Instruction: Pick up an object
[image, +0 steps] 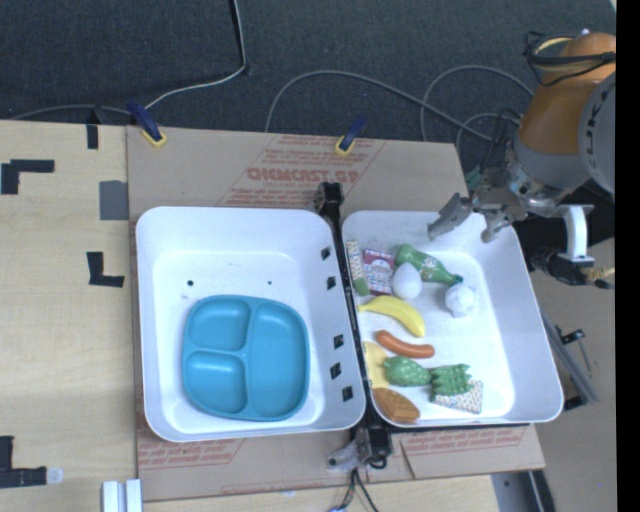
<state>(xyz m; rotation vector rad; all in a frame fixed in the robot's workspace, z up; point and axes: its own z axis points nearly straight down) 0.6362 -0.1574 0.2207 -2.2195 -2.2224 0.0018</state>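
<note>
Where the arm (570, 110) enters, its upper part is cut off by the picture's edge. The claw (470, 222) hangs above the right bin's (530, 330) far rim, fingers spread wide with nothing between them. The toy food lies crowded along that bin's left half: a green bottle (425, 264), a white egg (406, 282), a banana (396, 315), a sausage (404, 346). Items nearest the front rim overlap and are hard to tell apart. The bin's right side is bare. A blue divided plate (245, 356) sits in the left bin (165, 240).

The arm (575, 95) runs off the right edge; the small packet's (377, 270) print is unreadable.
</note>
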